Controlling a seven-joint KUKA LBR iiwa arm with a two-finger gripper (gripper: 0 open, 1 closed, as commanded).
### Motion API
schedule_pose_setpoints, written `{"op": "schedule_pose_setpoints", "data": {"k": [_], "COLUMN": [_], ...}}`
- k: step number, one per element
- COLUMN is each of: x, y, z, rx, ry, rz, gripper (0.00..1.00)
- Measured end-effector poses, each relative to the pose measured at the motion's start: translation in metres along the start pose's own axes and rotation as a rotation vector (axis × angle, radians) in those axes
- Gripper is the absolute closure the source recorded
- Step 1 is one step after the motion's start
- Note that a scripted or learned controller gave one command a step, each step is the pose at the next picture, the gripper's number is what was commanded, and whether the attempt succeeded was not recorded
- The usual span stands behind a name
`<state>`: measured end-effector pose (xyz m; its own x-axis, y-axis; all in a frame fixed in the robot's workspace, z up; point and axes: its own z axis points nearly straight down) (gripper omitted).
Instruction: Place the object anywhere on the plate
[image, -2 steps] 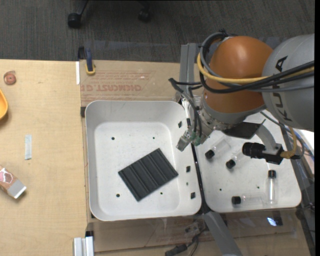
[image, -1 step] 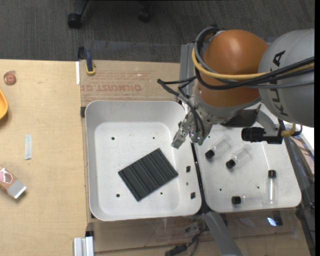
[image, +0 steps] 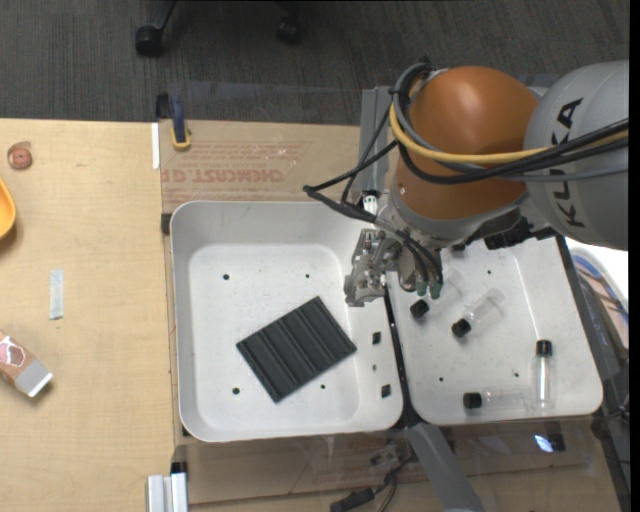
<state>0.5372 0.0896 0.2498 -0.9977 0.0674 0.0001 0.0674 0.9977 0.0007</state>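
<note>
A dark ribbed rectangular plate (image: 296, 348) lies flat and skewed in the left bin (image: 200, 300), near its middle. Several clear vials with black caps lie in the right bin (image: 570, 300): one (image: 480, 312) near the middle, one (image: 542, 372) at the right, one (image: 497, 401) along the front wall. A loose black cap (image: 419, 309) sits close under the wrist. My gripper (image: 368, 274) hangs over the wall between the two bins, up and to the right of the plate. The arm's orange band hides what is directly beneath it.
Two small black bits (image: 376, 338) (image: 385, 391) lie at the left bin's right side. Cables loop off the wrist toward the left. On the wooden bench to the left lie a wrapped bar (image: 22, 366) and a small grey strip (image: 56, 295).
</note>
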Motion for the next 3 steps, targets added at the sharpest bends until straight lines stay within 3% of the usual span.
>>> {"op": "schedule_pose_setpoints", "data": {"k": [1,2,3], "x": [0.003,-0.01,-0.014], "y": [0.007,0.044,0.093], "z": [-0.062,-0.044,-0.007], "rx": [-0.001,-0.001,-0.002], "ry": [-0.003,-0.003,-0.001], "rz": [-0.259,-0.705,-1.065], "gripper": [1.0,1.0,1.0]}}
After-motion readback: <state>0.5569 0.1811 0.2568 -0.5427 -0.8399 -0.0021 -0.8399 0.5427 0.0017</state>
